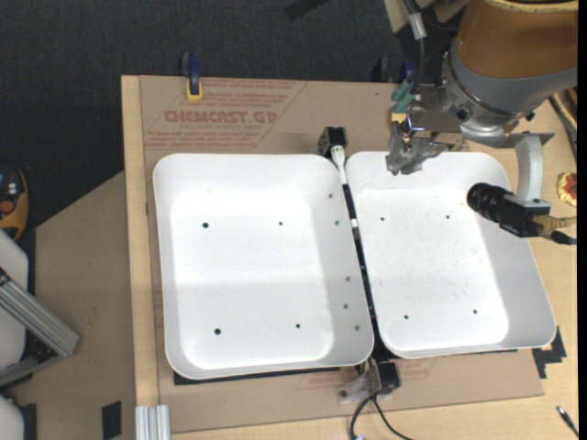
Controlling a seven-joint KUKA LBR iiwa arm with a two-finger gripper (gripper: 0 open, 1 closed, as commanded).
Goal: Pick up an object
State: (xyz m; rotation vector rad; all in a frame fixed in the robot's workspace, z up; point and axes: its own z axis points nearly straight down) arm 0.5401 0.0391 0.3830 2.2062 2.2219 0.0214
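My gripper (407, 159) hangs over the far left corner of the right white bin (514, 333), close to its back rim. The grey wrist and the orange band of the arm rise above it at the top right. I see nothing held under the gripper. The left white bin (183, 337) lies beside it; small dark dots mark the floors of both bins.
A black cylindrical part with a cable (503, 207) juts from the arm over the right bin's right side. A black clamp (332, 141) sits at the far end of the seam between the bins. Brown cardboard (229, 108) lies under both bins.
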